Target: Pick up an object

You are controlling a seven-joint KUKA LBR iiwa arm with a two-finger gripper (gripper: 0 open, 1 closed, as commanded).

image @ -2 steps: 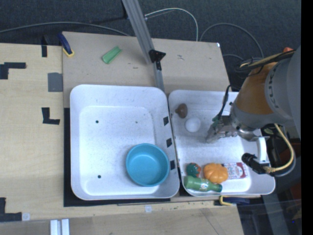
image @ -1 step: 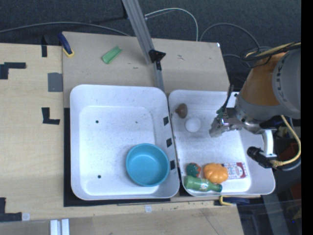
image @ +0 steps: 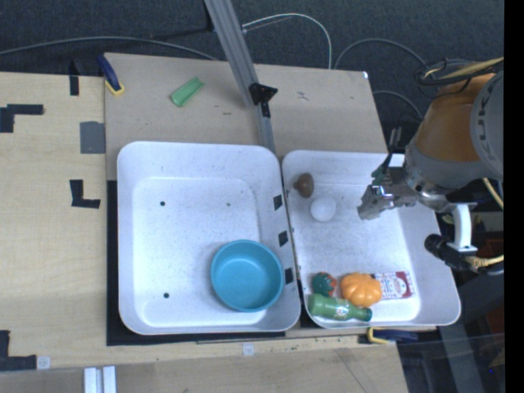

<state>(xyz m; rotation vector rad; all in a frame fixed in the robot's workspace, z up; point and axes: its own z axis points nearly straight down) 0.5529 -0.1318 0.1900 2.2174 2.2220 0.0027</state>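
Though its red-and-white label is unreadable, packet (image: 395, 285) lies beside orange fruit (image: 360, 288).

Arm (image: 458, 137): cut off by the right edge, so only the orange band and wrist are seen. Gripper (image: 372, 205): small and blurred over the right bin (image: 434, 301); the setting of its parts cannot be read. Red-and-white packet (image: 396, 285): partly covered by the orange fruit-shaped toy (image: 360, 288); its print is too small to read. Green bottle-shaped toy (image: 337, 308): its upper side is overlapped by the orange toy. Small brown object (image: 304, 184): too small to identify. Tabletop (image: 49, 244): runs out past the left and lower edges.
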